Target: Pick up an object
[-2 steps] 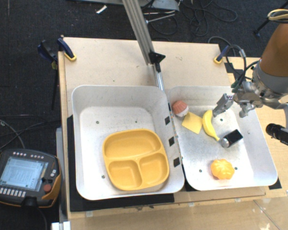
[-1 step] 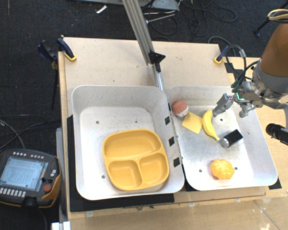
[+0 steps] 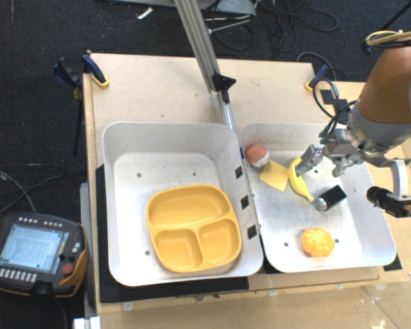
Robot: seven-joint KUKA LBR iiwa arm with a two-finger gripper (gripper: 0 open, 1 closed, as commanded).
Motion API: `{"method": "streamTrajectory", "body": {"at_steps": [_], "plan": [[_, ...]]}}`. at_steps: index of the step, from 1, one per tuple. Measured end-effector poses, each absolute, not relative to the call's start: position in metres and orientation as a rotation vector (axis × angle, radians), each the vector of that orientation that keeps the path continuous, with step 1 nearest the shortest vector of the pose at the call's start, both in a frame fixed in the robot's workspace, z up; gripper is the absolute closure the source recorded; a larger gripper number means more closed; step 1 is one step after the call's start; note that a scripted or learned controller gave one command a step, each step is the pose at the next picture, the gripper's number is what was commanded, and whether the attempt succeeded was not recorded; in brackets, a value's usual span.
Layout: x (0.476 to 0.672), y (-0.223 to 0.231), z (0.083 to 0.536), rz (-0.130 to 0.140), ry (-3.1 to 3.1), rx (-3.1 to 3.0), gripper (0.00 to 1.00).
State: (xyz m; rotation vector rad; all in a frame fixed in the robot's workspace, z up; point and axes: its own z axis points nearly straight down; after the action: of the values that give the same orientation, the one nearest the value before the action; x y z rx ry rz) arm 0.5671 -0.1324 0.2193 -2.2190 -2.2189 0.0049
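- Dark carpet w/ loose cables surrounds a tan counter (image 3: pixel 157 88); two shallow white bins sit on it side by side, clamps at the counter corners.
- Left bin (image 3: pixel 123 149): holds one yellow divided tray (image 3: pixel 192 226) w/ three compartments, lying flat toward the bin's near-right part. Nothing seen inside the compartments.
- Right bin (image 3: pixel 370 242): several small objs.
  - pink-and-white ball (image 3: pixel 258 154) at the far-left corner, close to the wall shared w/ the left bin.
  - flat yellow wedge (image 3: pixel 275 175) just beside the ball, nearer the bin's middle.
  - banana (image 3: pixel 300 184) just right of the wedge, curved, its upper end under the pincer.
  - black-and-silver cylinder (image 3: pixel 330 197) lying tilted, just right of the banana's lower end.
  - lumpy yellow lemon-like item (image 3: pixel 317 242) near the front edge, well apart from the rest.
- Arm (image 3: pixel 390 81) comes in from the right, orange section above grey wrist; pincer (image 3: pixel 314 160) hangs over the right bin's middle-left, right above the banana's top end.
- Pincer state: can't tell if open or closed, and can't tell if it touches the banana; nothing visibly clamped.
- Pendant controller (image 3: pixel 34 249) w/ lit screen lies on the floor at lower left, off the counter.
- Slanted metal pole (image 3: pixel 202 40) crosses from top centre down to the gap btw bins.
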Motion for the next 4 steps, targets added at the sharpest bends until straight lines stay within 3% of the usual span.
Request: {"method": "streamTrajectory", "body": {"at_steps": [2, 3, 4], "plan": [[0.573, -0.118, 0.114, 0.004, -2.220, -2.218, 0.00], [0.574, -0.119, 0.127, 0.000, -2.222, -2.222, 1.00], [0.577, -0.122, 0.170, -0.004, -2.226, -2.223, 1.00]]}}
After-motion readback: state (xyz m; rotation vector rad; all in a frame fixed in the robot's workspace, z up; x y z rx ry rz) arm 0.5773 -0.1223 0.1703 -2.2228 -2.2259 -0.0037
